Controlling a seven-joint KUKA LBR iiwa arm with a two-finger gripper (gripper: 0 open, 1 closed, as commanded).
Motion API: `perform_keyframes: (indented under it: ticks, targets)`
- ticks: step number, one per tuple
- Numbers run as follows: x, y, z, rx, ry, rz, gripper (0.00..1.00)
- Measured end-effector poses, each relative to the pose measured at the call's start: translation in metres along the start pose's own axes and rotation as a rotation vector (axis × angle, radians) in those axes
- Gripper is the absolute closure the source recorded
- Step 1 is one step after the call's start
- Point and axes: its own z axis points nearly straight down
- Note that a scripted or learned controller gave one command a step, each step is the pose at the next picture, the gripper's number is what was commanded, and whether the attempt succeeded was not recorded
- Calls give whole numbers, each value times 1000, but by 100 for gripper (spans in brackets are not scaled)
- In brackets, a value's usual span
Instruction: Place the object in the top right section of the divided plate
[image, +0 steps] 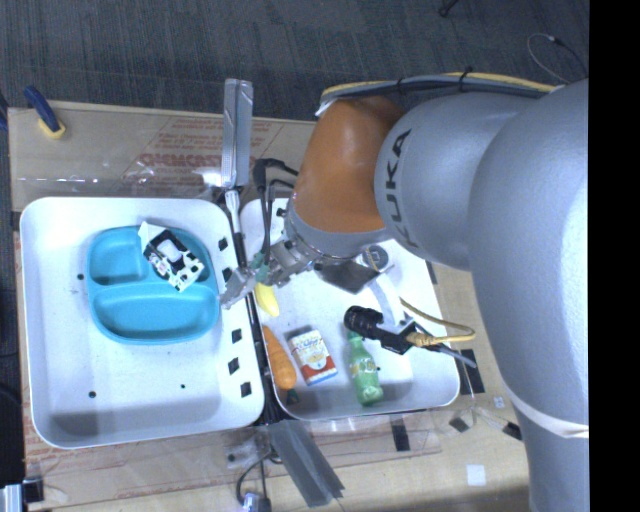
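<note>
Bench (110, 140), over seemingly carpeted dark floor (150, 45), bears two white bins (130, 392); end effector (258, 276) open or closed, cannot tell.

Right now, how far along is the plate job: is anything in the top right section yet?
Looks done: a black-and-white object lies over the top right section of the blue plate, a corner overhanging its rim. In hand: nothing I can confirm; the gripper sits at the bins' shared edge beside a yellow item. Left: perhaps only withdrawing the gripper.
</note>
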Motion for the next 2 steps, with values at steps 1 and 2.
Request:
perform_keyframes:
  ticks: [1, 2]
  targets:
    - [51, 43, 22, 1, 1, 45, 0]
    - [-34, 55, -84, -3, 0, -166, 0]
